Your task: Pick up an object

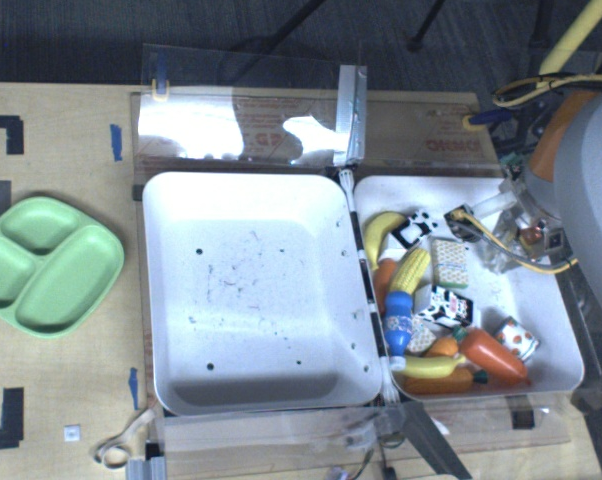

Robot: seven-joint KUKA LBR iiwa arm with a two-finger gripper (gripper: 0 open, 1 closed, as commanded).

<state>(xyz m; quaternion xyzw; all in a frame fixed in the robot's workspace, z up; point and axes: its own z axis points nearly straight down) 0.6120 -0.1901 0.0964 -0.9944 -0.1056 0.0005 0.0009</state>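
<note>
Grey arm's gripper (496, 248) hangs over the right shallow white bin (559, 313), near a yellow toy corn cob (413, 268); its open-or-closed state cannot be told.

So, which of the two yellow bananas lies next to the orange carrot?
The yellow plastic banana at the front of the white bin; the other curved yellow banana lies further back, above the corn cob.
</note>
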